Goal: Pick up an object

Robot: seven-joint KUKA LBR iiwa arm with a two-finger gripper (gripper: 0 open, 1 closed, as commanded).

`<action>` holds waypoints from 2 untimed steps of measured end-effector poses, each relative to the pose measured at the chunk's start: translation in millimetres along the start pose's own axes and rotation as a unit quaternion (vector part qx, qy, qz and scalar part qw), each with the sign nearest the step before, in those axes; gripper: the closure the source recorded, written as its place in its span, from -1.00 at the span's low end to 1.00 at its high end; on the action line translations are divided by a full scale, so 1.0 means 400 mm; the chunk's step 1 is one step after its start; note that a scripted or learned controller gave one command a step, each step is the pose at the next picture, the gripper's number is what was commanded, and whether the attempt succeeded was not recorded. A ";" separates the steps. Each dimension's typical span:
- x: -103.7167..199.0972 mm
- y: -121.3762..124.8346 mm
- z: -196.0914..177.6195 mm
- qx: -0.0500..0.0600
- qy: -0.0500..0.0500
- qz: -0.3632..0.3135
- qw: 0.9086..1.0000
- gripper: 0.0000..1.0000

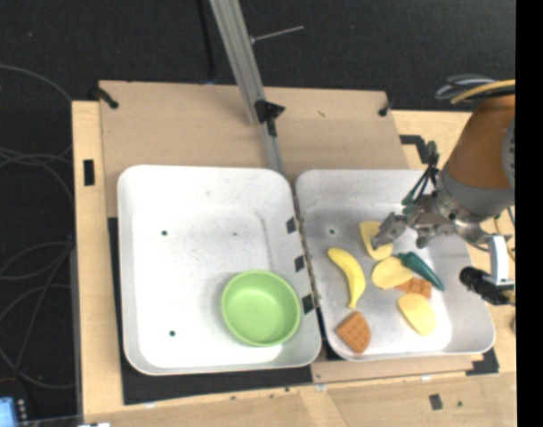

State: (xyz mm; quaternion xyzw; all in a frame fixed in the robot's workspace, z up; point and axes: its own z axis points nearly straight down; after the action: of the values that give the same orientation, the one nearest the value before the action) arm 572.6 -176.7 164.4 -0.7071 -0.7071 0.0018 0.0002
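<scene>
Arm reaching low from right, claw spread

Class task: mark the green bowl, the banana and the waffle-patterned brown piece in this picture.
green bowl (261,307), camera view, inner floor of the bowl.
banana (347,274), camera view, middle of its curved body.
waffle-patterned brown piece (353,332), camera view, centre of its top face.

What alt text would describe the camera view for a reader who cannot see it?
A grey and orange robot arm's gripper hovers over small toy foods in the right white bin, among them a yellow plastic banana and a brown waffle-like piece. The left white bin holds a round green bowl.
</scene>
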 end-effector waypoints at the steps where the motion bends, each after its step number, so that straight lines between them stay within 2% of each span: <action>1: -0.016 -0.023 0.145 0.001 0.000 0.000 1.000 -1.00; 2: -0.020 -0.022 0.159 -0.001 0.000 0.001 1.000 -1.00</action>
State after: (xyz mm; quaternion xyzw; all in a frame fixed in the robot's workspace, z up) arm 563.5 -184.8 101.0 -0.7077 -0.7065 0.0012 -0.0010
